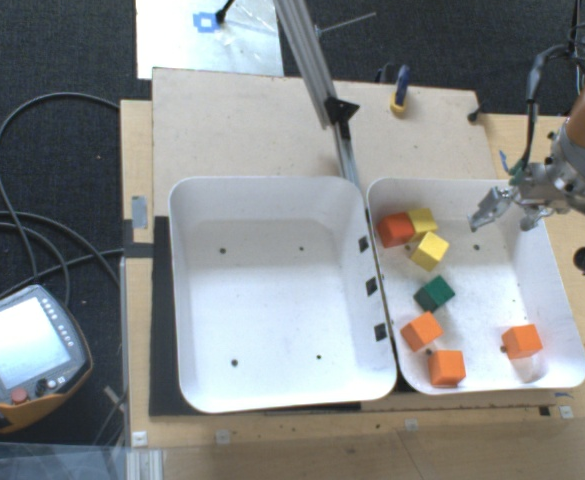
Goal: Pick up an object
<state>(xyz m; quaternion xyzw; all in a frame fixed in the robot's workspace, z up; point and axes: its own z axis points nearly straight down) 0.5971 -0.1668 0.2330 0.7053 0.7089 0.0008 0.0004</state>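
Note:
The right bin [557,286] holds several small blocks. A red-orange block [395,229] and two yellow blocks [421,218] [431,251] crowd its far left corner. Below them lie a green block [434,293] and two orange blocks [422,329] [447,367], with a third orange block [521,341] near the front right. My gripper [507,214] hangs over the bin's far right part, open, with nothing between its fingers. It is well to the right of the yellow blocks.
The left bin [187,268] sits beside the right one. A slanted metal bar [307,43] reaches down to the bins' shared far corner. A blue-yellow clamp [400,90] sits on the board behind. A teach pendant [22,353] and cables lie at the left.

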